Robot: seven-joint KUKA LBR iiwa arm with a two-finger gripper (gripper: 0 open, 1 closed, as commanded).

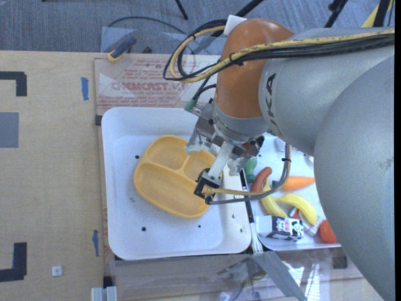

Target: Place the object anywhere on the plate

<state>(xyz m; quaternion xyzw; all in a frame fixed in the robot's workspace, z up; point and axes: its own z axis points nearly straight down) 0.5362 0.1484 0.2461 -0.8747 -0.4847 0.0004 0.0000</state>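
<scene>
The yellow divided plate point(164, 184) lay in the left bin point(116, 168), towards its right and far part, with its long side running at a slant. Its compartments held nothing that could be seen. The grey arm point(326, 105) reached in from the right, its orange band standing above the seam between the two bins. The gripper point(202, 144) hung over the far right edge of the plate, just above the yellow rim. Whether the jaws were open or closed I could not tell, since the wrist hid them from above.

The loose things lay in the right bin point(279, 148), partly covered by the arm. A yellow banana point(285, 202) curved along the near side. Far of it lay an orange carrot point(299, 182). A red sausage-like piece point(260, 179) sat to the left of the carrot, close to a small green piece point(250, 166). A small black and white thing point(287, 226) rested just near of the banana, and a red-orange piece point(327, 231) showed at the right. Which of these was the task's object could not be told; all of them were apart from the plate, in the other bin.

The pale bench point(50, 168) stretched to the left, with a strip of blue tape point(84, 88) on it.
</scene>
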